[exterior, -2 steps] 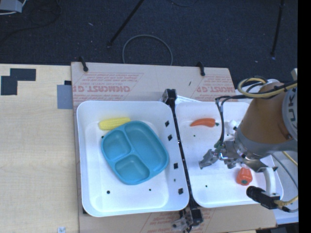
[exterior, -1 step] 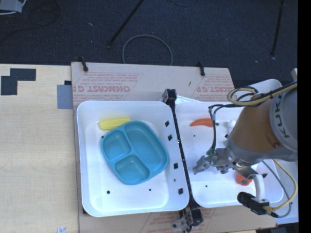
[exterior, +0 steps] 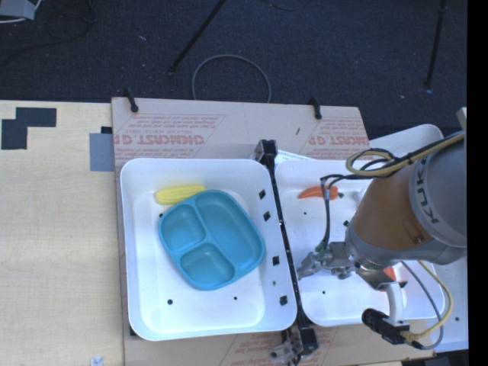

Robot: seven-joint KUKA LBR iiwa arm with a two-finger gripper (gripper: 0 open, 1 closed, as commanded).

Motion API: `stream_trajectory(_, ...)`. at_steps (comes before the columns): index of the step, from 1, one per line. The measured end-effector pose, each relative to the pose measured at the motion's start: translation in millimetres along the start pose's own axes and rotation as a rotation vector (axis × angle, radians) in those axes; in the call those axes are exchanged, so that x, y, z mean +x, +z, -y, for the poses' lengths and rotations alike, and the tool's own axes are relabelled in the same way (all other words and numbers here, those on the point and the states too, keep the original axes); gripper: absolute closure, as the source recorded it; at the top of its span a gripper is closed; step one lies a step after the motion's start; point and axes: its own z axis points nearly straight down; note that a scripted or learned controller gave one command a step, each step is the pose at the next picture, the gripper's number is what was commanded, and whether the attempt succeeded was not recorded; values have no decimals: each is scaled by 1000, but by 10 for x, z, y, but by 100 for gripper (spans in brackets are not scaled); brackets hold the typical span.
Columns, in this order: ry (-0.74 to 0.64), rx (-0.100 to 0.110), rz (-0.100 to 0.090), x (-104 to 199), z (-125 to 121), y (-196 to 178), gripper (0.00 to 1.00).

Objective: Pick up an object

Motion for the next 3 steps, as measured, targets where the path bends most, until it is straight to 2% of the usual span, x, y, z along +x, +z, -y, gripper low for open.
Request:
stream_trajectory(1,7,0,-1,-14,-5,-115,100)
stream_trajectory(3,-2,-5,0,76,115,-1236,100)
